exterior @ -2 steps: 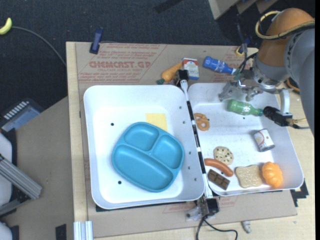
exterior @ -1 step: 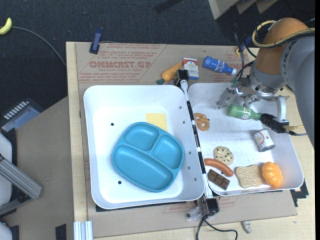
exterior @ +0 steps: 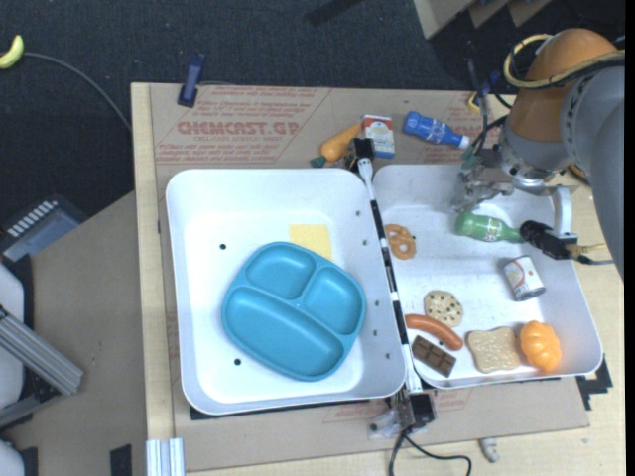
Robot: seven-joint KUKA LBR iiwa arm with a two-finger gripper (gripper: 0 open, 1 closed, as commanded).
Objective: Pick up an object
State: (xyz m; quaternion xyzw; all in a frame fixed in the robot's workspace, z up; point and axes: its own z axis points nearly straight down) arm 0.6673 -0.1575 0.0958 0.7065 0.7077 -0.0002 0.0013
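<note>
Two white bins (exterior: 198,266) fill our bench; our gripper (exterior: 483,188) hovers above the green bottle (exterior: 486,227), grip state unclear. Next we must descend.

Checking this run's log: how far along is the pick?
Done: the arm has reached into the right bin and the tool sits just above the green bottle. In hand: nothing visibly lifted; the bottle lies on the bin floor. Left: the grasp and lift.
</note>
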